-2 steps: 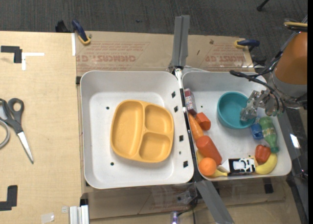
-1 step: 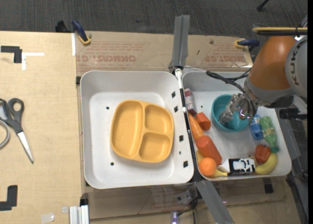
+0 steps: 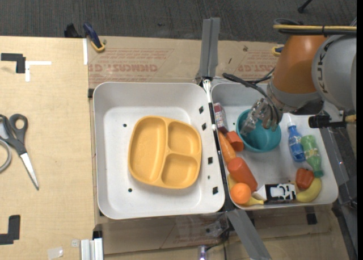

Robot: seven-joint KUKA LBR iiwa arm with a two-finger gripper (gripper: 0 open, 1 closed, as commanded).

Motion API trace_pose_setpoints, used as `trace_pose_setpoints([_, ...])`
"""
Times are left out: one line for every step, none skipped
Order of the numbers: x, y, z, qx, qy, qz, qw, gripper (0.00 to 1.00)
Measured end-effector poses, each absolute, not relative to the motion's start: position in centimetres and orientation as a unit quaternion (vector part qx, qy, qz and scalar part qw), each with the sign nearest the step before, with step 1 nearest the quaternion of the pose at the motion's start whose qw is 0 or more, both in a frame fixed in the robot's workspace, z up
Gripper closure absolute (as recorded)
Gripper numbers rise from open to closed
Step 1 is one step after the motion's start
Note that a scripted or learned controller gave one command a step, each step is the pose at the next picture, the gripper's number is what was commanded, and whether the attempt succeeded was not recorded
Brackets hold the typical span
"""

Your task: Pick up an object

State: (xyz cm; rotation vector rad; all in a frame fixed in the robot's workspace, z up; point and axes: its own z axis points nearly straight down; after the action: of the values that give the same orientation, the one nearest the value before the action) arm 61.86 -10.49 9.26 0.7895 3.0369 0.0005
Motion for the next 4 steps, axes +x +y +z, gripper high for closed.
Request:
trace_pose_setpoints([60.9,-20.9,9.4,0.209,0.978,-0.0006,0.003,0.0])
trace_pose_setpoints([61.1,-20.9,10.5,0.208,0.978,-0.0012,0.006,1.0])
trace_pose_setpoints([53.9,-16.8,9.2,0.292,0.956,0.0002,0.0,1.0])
trace_pose_setpoints([58.1,-14.9,9.2,0.395,0.919,-0.0003,0.001,1.0])
